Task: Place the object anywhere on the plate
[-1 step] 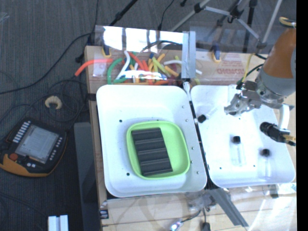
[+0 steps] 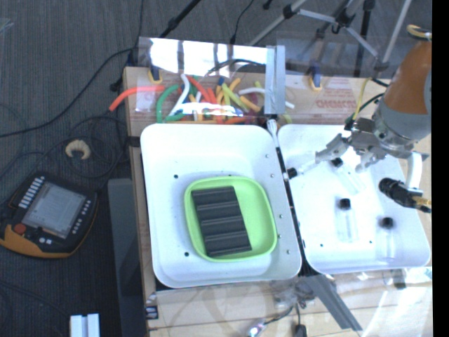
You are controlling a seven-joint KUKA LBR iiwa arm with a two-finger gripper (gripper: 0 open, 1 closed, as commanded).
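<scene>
From above, the green plate (image 2: 261, 220) sits in the left bin (image 2: 161, 188), and a dark ridged block (image 2: 221, 220) lies on it, roughly centred and slightly angled. The arm (image 2: 410, 97) reaches in from the right over the right bin (image 2: 414, 248). Its gripper (image 2: 347, 154) hangs above that bin's upper part, the fingers (image 2: 330, 150) spread wide with nothing between them. Coloured cables (image 2: 203, 97) lie tangled on the counter (image 2: 337, 97) behind the left bin
</scene>
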